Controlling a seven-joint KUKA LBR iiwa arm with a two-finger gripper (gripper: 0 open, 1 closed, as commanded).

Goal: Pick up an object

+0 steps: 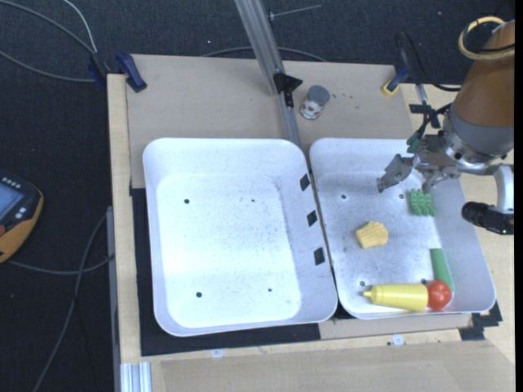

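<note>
1. In the camera view, the arm [488,80] is reaching in from the upper right of the frame, and its hand [411,175] is hanging over the upper part of the right bin [327,219].
2. The fingers [392,174] are standing spread apart, with nothing showing between them.
3. A green block [422,202] is lying just below and beside the hand, near the bin's right side; whether the hand is touching it cannot be told.
4. A yellow piece [372,235] is sitting near the middle of the right bin, apart from the hand.
5. A yellow bottle [398,296] is lying on its side along the bin's lower edge, with a red ball [440,295] touching its right end and a green stick [440,263] just above the ball.
6. The left bin [229,235] is sitting beside the right one on the table [204,96].
</note>
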